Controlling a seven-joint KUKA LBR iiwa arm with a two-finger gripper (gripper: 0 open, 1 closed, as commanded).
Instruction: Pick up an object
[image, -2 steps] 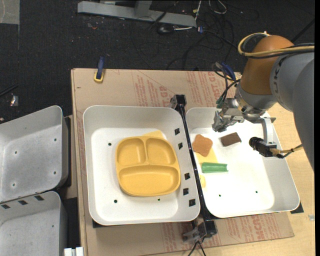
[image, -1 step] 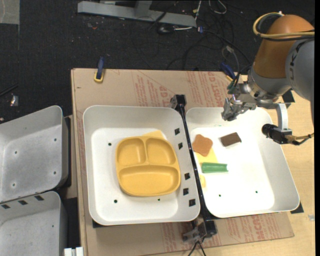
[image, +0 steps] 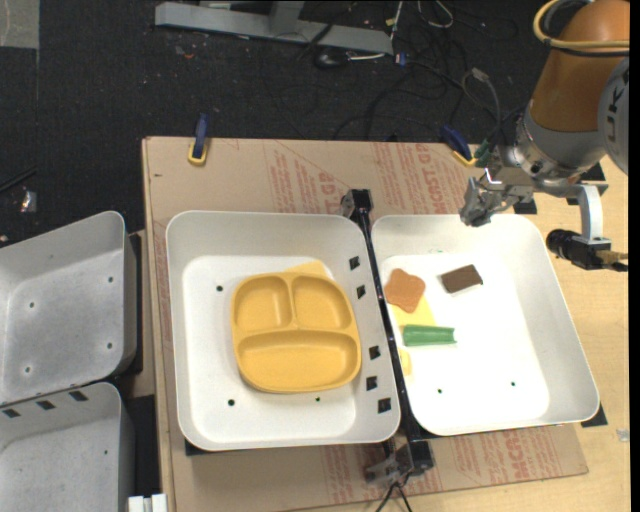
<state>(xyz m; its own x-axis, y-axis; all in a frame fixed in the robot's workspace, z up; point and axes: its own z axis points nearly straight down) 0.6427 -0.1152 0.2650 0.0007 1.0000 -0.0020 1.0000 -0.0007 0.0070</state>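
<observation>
In the right bin (image: 520, 400) lie an orange rounded piece (image: 405, 289), a small brown block (image: 461, 279), a green strip (image: 429, 336) and a pale yellow flat piece (image: 414, 313) under it. My gripper (image: 480, 208) hangs over the bin's far edge, above and to the right of the brown block, with nothing seen between its fingers. Whether it is open or shut is unclear from this angle.
A yellow divided tray (image: 296, 332) lies in the left bin (image: 200, 400). A black divider (image: 375, 300) runs between the bins. Grey metal lids (image: 60, 290) sit off the bench to the left. Cables and clamps lie beyond the bench's far edge.
</observation>
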